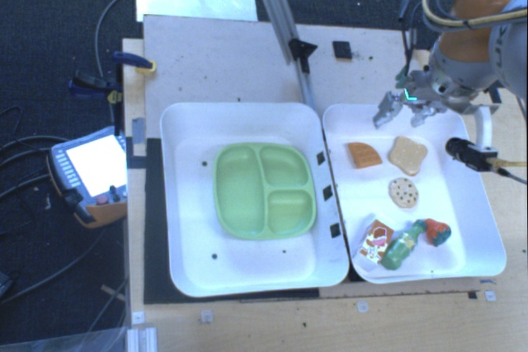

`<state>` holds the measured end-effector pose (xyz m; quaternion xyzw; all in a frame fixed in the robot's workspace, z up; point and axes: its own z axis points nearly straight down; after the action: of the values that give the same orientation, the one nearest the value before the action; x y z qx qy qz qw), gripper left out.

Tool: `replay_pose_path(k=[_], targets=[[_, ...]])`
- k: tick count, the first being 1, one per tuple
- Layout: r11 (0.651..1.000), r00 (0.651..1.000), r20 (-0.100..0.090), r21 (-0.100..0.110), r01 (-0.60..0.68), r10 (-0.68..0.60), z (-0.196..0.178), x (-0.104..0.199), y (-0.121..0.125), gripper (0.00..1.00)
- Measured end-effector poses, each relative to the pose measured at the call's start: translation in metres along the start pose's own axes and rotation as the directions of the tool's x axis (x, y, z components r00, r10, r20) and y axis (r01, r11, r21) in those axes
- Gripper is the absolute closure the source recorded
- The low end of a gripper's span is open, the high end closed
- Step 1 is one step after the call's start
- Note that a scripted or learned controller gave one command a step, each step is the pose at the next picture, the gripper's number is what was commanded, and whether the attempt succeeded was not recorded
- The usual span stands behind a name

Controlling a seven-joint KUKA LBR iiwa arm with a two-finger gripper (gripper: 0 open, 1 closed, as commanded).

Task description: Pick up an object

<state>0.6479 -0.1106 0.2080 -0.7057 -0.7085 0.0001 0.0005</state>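
Left bin [247, 260] has a green divided plate [266, 190] centred. Right bin [474, 260]: orange wedge [364, 154] at its far left, toast slice [407, 155] just right of wedge, cookie [403, 193] nearer, green bottle [400, 250] at near edge. Gripper [404, 111] fingers spread, holding nothing, above the far edge, beyond the toast

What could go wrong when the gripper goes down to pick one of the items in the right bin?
The gripper hovers open above the far end of the right bin, between the orange wedge and the toast piece. Descending there, it may close on nothing. The toast piece and the cookie look flat, so fingers could slide off.
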Motion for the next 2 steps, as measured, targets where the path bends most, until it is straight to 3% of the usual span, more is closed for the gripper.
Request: replay_pose_path(k=[1,2], targets=[[1.0,1.0,0.0,-0.003,0.0,0.0,-0.001,0.0,0.001,0.0],[1.0,1.0,0.001,-0.001,-0.001,0.001,0.043,0.005,-0.005,0.0]])
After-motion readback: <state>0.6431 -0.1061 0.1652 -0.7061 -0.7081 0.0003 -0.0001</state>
